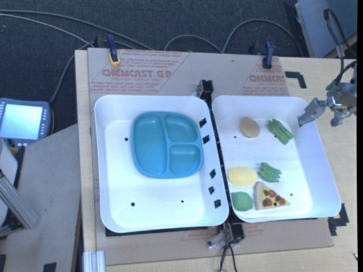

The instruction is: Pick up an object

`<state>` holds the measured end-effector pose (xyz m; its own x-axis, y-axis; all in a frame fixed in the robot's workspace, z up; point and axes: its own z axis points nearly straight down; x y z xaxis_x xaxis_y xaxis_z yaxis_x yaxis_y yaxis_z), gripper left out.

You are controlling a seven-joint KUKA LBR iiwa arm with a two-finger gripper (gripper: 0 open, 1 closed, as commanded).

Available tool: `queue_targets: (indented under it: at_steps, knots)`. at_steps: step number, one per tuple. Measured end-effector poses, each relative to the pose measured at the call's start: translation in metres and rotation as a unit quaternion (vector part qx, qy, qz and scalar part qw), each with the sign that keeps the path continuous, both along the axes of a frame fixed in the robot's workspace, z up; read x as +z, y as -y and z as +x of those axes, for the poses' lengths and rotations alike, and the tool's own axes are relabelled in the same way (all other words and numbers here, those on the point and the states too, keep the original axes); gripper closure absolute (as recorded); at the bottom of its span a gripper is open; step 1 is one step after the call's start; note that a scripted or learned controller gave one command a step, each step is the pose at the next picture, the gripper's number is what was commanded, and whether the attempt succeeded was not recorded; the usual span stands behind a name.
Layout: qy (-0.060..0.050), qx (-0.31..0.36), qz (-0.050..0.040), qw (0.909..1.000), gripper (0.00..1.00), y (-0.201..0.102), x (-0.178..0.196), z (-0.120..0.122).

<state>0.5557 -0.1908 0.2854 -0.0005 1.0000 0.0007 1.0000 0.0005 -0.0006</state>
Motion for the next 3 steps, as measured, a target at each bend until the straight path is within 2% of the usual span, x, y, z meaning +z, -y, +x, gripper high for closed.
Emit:
queue_targets:
  at_steps: [2, 3]
  knots:
    - [-0.003, -0.001, 0.0012, 1.0000, 0.00, 0.012, -0.098, -0.015]
    - [-0.003, 0.000, 0.0014, 1.0000, 0.00, 0.009, -0.156, -0.007]
